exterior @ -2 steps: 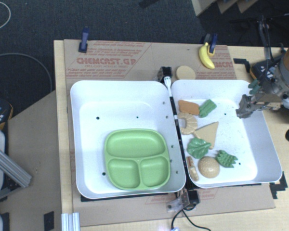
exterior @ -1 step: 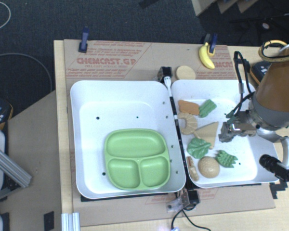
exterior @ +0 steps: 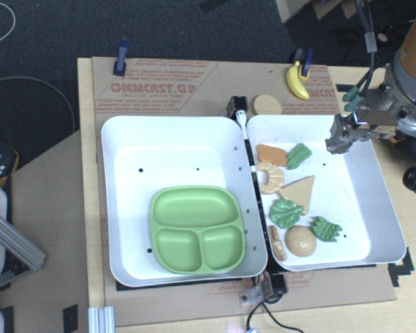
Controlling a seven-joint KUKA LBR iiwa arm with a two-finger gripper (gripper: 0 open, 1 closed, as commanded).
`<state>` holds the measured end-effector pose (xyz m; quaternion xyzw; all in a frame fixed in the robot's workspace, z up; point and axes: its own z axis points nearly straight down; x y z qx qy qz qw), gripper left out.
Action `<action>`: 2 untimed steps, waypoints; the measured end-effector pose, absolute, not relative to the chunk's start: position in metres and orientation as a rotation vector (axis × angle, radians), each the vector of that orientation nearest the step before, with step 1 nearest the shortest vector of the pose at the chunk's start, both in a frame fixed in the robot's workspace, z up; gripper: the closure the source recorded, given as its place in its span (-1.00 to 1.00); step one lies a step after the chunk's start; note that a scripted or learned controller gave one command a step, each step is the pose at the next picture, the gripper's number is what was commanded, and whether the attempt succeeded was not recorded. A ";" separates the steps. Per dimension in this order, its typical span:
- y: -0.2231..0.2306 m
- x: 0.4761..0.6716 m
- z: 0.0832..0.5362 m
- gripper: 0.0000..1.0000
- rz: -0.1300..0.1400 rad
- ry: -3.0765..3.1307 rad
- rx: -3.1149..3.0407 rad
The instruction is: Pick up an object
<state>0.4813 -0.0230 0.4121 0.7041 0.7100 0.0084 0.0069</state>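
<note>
1. Object to pick: none chosen yet; candidates are small food-shaped pieces clustered in the left half of the right bin (exterior: 374, 207): an orange slab (exterior: 271, 154), a green leafy piece (exterior: 299, 155), a tan wedge (exterior: 299, 190), a second green leaf (exterior: 285, 212), a round tan piece (exterior: 300, 241) and a small green sprig (exterior: 326, 229)
2. Step in hand, as judged: approach; nothing is lifted, and all pieces rest on the bin floor
3. Next move calls for: travel left and down over one piece, then a close around it; the pieces lie close together, some touching, so a neighbour may be nudged
4. End effector (exterior: 338, 143): at the upper right part of the right bin, near its back wall; whether it is open or closed cannot be told, and nothing is seen in its hold
5. Relation: nearest pieces, the green leafy piece and orange slab, lie to its left, apart from it; the rest are further toward the front
6. Left bin (exterior: 125, 186): holds a green divided tray (exterior: 196, 229)
7. Worktop (exterior: 194, 89): a toy banana (exterior: 297, 82) and a round tan disc (exterior: 267, 105) lie behind the bins
</note>
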 end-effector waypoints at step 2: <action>0.054 0.534 0.281 1.00 -0.007 2.228 2.221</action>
